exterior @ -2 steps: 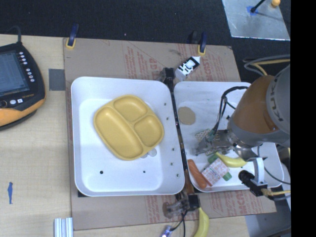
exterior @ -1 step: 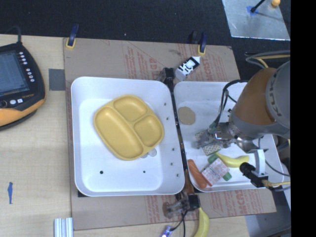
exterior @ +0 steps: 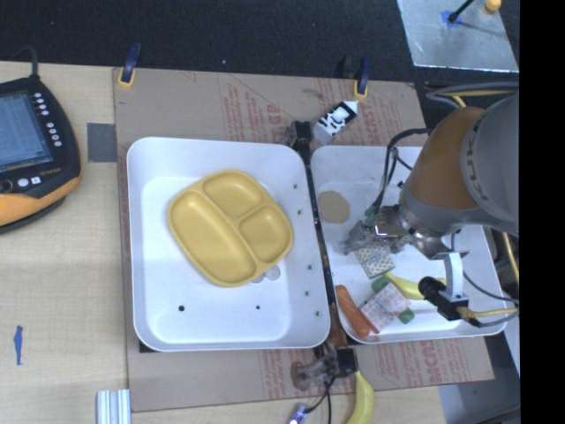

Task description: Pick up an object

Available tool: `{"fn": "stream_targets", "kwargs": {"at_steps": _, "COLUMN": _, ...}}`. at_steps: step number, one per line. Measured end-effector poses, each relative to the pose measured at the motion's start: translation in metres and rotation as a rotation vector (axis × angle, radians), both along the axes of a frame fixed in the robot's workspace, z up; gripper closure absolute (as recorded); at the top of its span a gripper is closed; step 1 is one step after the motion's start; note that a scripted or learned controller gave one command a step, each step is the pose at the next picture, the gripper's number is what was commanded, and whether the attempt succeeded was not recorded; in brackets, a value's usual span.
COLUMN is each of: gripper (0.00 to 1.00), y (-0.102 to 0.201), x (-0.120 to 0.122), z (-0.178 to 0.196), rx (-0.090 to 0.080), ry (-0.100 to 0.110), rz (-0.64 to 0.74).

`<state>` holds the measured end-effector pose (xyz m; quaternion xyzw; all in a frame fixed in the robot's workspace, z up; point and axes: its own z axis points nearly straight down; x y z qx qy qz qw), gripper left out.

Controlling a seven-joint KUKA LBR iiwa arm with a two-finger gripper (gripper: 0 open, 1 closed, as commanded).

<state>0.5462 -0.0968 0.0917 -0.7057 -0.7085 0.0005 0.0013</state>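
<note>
Nearest you, at the bottom edge: a banana [exterior: 360, 399] lying on the surface just below the bins, long axis near vertical in the view, beside a small cable clamp [exterior: 320, 369].

Far left: a teach pendant [exterior: 31, 148] with orange trim, resting on the wooden surface [exterior: 62, 325]. A brown cardboard sheet [exterior: 221, 95] sits under both bins.

Left bin [exterior: 141, 237]: one yellow divided plate [exterior: 231, 226], three compartments, its long axis running upper-left to lower-right, roughly centred.

Right bin [exterior: 353, 162], where your candidates sit:
- tan round disc [exterior: 334, 206] near the bin's left wall, upper half.
- patterned sachet [exterior: 376, 258], flat, just below the hand.
- orange carrot-like piece [exterior: 352, 312] at the lower left wall, long axis from upper-left to lower-right.
- red-and-white packet [exterior: 383, 306] just right of it, tilted.
- yellow banana-shaped piece [exterior: 408, 285], long axis left to right, pointing slightly down to the right.

The hand [exterior: 380, 233] hangs low over the middle of the right bin, above the sachet. You cannot tell how wide it stands, nor whether it has anything. The grey arm [exterior: 463, 170] with its orange band covers the bin's right side.
</note>
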Motion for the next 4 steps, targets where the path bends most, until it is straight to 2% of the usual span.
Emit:
{"fn": "stream_targets", "kwargs": {"at_steps": 1, "gripper": 0.00, "y": -0.012, "x": -0.022, "z": 0.000, "rx": 0.000, "ry": 0.002, "rz": 0.000}}
{"fn": "stream_targets", "kwargs": {"at_steps": 2, "gripper": 0.00, "y": -0.001, "x": -0.007, "z": 0.000, "rx": -0.001, "ry": 0.001, "rz": 0.002}}
{"fn": "stream_targets", "kwargs": {"at_steps": 3, "gripper": 1.00, "y": -0.002, "x": -0.007, "z": 0.010, "rx": 0.000, "ry": 0.003, "rz": 0.004}}
{"fn": "stream_targets", "kwargs": {"at_steps": 4, "gripper": 1.00, "y": 0.058, "x": 0.077, "z": 0.101, "rx": 0.000, "ry": -0.001, "rz": 0.001}}
